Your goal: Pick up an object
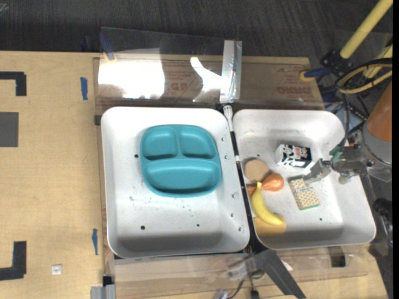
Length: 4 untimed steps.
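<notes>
At the near edge of the view, the wooden desk point(50, 185) carries two shallow white bins side by side. The left bin point(118, 229) holds a teal divided plate point(181, 159), lying flat near its middle with its two small compartments toward the far side. The right bin point(349, 223) holds the smaller things: a yellow banana point(267, 215) along its left wall near the front, an orange-red fruit-shaped item point(273, 182) touching the banana's far end, a round tan object point(255, 169) just beside that, a small dark and white carton point(294, 155) farther back, and a small patterned packet point(305, 195) lying flat near the middle. The grey arm point(380, 136) reaches in from the right, and its gripper point(317, 172) hangs over the right bin, just above the packet's far edge and right of the carton. The fingers look slightly apart with nothing between them, though they are small and blurred here, so I cannot tell for sure.
</notes>
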Available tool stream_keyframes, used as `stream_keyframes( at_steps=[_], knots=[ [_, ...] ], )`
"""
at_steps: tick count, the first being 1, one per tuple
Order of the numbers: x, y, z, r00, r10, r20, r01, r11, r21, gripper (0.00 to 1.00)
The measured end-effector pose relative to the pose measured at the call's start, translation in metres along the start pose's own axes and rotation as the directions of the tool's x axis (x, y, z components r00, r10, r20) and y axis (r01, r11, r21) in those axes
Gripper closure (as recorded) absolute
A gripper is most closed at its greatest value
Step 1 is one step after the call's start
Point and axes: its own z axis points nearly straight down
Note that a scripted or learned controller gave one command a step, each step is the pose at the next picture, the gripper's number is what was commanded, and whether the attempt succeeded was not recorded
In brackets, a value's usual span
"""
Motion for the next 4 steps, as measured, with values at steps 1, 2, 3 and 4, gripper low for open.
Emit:
stream_keyframes(
  at_steps=[1, 2, 3, 4],
  knots=[
    [0.023, -0.007, 0.096, 0.995, -0.103, 0.003, 0.103, 0.995, -0.006, 0.0],
    [0.024, -0.007, 0.089, 0.995, -0.103, 0.002, 0.103, 0.995, -0.004, 1.0],
    [-0.03, 0.0, 0.099, 0.96, -0.281, 0.003, 0.281, 0.96, -0.003, 1.0],
    [0.018, 0.003, -0.071, 0.859, -0.511, 0.006, 0.511, 0.859, -0.006, 1.0]
  ],
)
